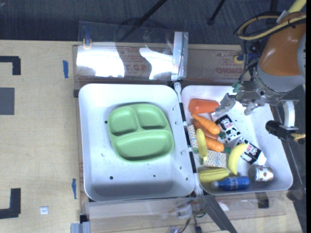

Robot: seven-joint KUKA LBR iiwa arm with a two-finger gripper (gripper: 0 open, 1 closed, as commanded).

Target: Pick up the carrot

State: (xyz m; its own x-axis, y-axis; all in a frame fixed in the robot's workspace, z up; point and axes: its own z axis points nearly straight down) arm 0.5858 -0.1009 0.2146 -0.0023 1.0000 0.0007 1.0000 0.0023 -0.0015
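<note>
We see the carrot (206,124) lying in the right bin (284,171), near its left side, with a banana (235,158) and other toys close by. It lies slanted, pointing up-left to down-right. Our claw (238,102) hangs above the bin, open and holding nothing. The carrot is just left of it and a little lower.

A pale wooden bench (39,144) is seen carrying two shallow white bins side by side: the left bin (92,178) and the right bin (279,154), edges touching.
</note>
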